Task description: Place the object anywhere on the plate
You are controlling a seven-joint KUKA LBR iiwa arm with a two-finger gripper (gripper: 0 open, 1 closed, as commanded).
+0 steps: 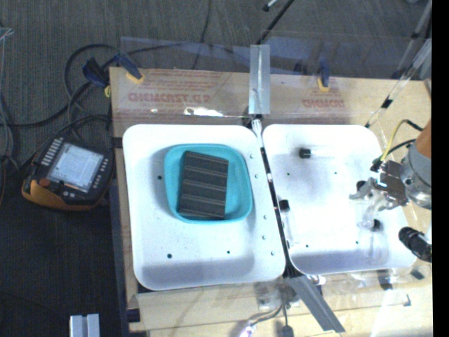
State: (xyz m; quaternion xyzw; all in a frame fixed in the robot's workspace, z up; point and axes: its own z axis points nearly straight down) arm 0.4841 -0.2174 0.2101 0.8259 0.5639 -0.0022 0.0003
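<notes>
One object on plate, arm hanging over the other bin

Dark ribbed block (203, 185) is lying flat on the teal plate (240, 188), inside the left bin (140, 209). It is sitting well within the rim, slightly toward the plate's left half, long side running top to bottom. By the look of it the placement is done.

Gripper (370, 206) is hovering at the right edge of the right bin (316, 258), well apart from the plate. Nothing is showing between its tips; how wide it is set I cannot tell, too blurred at that edge.

Risks from here, my read:
- Any new pick attempt on the block is likely undoing a finished job, dragging it off the plate or tipping the plate up.
- Ribbed top is giving poor purchase, so a grab could slip.
- Small dark item (304, 153) near the right bin's top could be drawing a stray grasp.
</notes>
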